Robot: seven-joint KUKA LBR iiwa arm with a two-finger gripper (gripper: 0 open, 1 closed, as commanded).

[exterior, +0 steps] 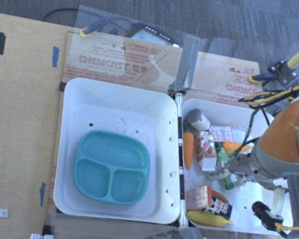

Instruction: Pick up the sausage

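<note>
- Sausage (188,149): I take it to be the long orange-brown piece in the right bin (269,220), lying lengthwise close along that bin's left wall.
- A small red-and-white carton (208,150) sits just to its right, and a grey object (198,118) is near its far end.
- The gripper (223,173) is low over the clutter in the middle of the right bin, beside the carton and apart from the sausage.
- From my feed I cannot tell whether the gripper is released or clenched; I see nothing held in it.
- A banana (209,218) lies at the right bin's near edge.
- The left bin (118,101) holds a teal divided plate (112,166).
</note>
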